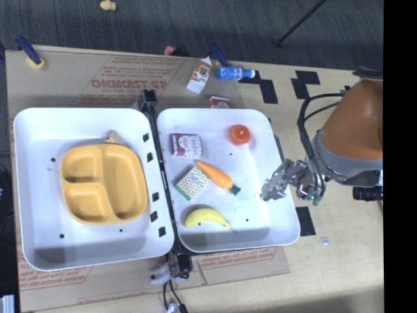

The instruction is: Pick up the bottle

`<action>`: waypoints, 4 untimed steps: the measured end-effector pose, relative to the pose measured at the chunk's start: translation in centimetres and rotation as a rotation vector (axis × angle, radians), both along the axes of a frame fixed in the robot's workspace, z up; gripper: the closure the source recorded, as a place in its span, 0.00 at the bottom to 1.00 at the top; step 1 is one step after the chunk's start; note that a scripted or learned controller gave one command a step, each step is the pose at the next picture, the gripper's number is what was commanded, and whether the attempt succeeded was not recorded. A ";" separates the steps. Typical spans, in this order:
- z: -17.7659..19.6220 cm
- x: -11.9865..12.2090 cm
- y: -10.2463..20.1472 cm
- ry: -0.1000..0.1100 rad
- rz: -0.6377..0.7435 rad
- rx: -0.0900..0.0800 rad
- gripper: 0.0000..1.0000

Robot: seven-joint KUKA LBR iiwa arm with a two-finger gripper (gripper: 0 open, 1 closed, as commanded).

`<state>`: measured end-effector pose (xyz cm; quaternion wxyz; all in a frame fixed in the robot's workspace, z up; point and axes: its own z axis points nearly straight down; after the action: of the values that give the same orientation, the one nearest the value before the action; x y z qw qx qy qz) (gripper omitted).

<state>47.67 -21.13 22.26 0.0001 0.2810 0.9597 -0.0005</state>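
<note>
The bottle [232,74] is small and blue with a pale cap end. It lies on its side on the bench behind the right bin [260,119], outside both bins. My gripper [276,184] hovers over the right rim of the right bin, far in front of the bottle and to its right. Its fingers stand open with nothing between them. The grey arm with its orange band reaches in from the right.
The right bin holds a red-and-white carton [186,145], an orange round piece [240,134], a carrot [215,175], a patterned block [192,182] and a banana [206,218]. A yellow divided plate [104,182] lies in the left bin [32,142]. A small carton [199,77] lies beside the bottle.
</note>
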 end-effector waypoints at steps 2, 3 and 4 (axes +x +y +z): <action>-0.2 0.3 0.3 0.000 0.133 0.000 1.00; -7.4 0.0 8.9 0.002 0.311 0.002 1.00; -3.2 0.0 4.0 0.000 0.695 0.000 1.00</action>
<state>47.67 -17.08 19.03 -0.0001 -0.0625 0.9980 -0.0003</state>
